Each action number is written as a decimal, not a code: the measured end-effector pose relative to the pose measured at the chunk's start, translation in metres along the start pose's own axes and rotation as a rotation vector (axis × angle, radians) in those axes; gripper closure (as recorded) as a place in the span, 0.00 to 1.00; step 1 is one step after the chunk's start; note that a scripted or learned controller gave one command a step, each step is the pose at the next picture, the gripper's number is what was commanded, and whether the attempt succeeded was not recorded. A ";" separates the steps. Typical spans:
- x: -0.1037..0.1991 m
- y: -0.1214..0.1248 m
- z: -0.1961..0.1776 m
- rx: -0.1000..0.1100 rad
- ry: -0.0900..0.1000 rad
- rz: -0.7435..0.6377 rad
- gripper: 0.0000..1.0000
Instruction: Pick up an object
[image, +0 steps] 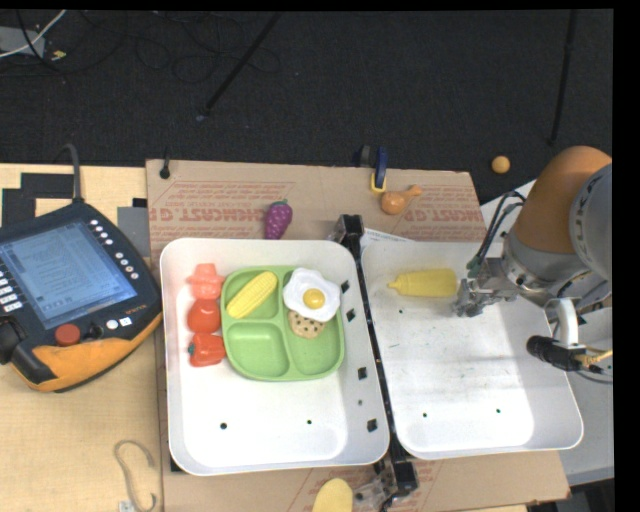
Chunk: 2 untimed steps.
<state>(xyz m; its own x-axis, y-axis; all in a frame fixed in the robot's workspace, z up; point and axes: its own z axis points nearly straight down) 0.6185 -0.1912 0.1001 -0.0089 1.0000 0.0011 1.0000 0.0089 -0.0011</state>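
Observation:
A yellow bottle-shaped toy (424, 284) lies on its side in the upper part of the right bin (480, 400). My gripper (470, 303) hangs just to its right, low over the bin floor, its tip close to the toy's end. In the left bin (260, 420) a green divided plate (280, 345) carries a corn cob (251, 293), a fried egg (312, 295) and a cookie (305, 324). Red and orange toys (204, 315) stand in a column left of the plate.
A purple grape bunch (278, 217) and an orange pear-like toy (397, 199) lie on the cardboard behind the bins. A yellow toy (333, 494) sits at the front edge. A teach pendant (70, 290) rests at the left.

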 end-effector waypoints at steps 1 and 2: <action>0.000 -0.004 -0.062 -0.004 -0.002 0.010 1.00; -0.007 0.001 -0.109 -0.005 -0.003 0.007 1.00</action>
<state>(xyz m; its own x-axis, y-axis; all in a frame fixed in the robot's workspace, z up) 0.6199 -0.1988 0.2089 -0.0021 1.0000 -0.0014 1.0000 0.0021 0.0039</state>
